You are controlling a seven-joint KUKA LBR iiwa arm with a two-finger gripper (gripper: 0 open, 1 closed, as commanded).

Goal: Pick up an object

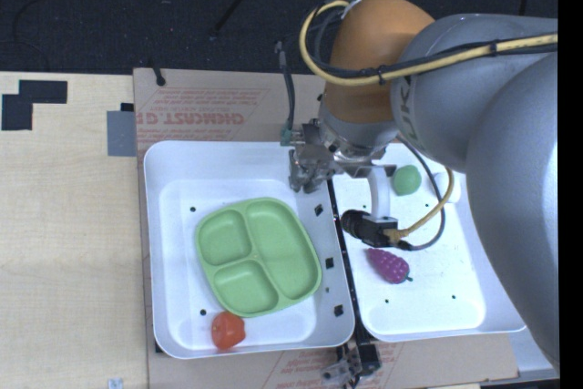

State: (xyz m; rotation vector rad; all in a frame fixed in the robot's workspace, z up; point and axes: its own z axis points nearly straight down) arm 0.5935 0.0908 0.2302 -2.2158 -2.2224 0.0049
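The grey arm (492, 105) bends in from the right; its pincer (308, 170) hangs over the left bin's (155, 232) rear right corner, grip state untellable; green plate (260, 255) and orange lump (228, 330) lie there; green ball (406, 179) and purple berry (388, 265) lie in the right bin (437, 301)
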